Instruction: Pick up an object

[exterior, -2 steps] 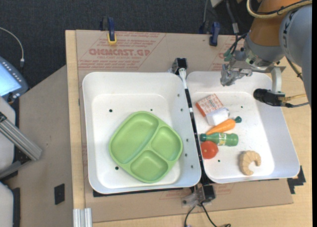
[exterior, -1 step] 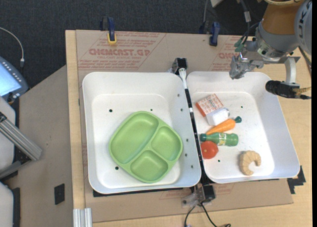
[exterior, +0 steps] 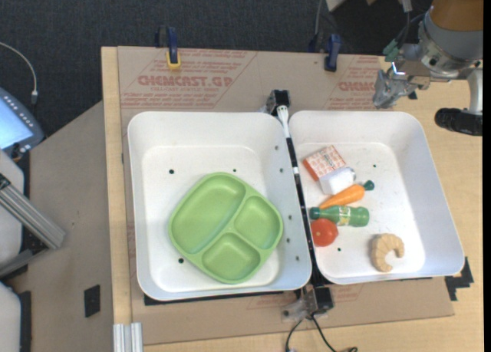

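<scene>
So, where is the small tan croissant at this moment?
In the camera view, the small tan croissant lies in the right white bin, near its front right corner, to the right of the red tomato and below the green bottle.

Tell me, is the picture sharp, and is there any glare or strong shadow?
Camera view: mostly sharp; light is even, with soft shadows under the green plate and the croissant; the white bins look bright but not glaring; the gripper near the top right is slightly blurred.
</scene>
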You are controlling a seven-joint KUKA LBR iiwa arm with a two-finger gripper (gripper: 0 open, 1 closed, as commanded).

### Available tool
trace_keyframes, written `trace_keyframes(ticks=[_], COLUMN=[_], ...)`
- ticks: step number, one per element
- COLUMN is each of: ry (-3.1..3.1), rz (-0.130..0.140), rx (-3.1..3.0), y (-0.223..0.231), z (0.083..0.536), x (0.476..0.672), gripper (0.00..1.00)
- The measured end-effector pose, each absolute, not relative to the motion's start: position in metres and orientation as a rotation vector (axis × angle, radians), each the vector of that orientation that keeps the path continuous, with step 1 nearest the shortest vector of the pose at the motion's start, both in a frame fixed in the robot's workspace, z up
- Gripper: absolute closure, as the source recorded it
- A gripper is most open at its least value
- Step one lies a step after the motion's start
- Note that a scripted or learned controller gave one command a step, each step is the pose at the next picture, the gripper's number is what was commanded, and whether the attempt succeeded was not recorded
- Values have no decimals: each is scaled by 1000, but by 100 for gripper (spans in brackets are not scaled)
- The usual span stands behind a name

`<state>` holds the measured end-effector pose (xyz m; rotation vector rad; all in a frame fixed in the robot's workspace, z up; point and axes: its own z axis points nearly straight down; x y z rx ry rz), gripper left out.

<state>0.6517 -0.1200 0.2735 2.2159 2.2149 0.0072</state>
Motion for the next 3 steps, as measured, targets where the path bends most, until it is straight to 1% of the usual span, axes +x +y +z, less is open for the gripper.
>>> trace_keyframes(ticks=[1, 2, 3], ry=[2224, 2231, 2231], rz=[3, -1, -1], rx=[2215, 2217, 2217], y=[-72, -13, 50], z=[273, 259, 248], x=[656, 657, 653], gripper=[100, 100, 100])
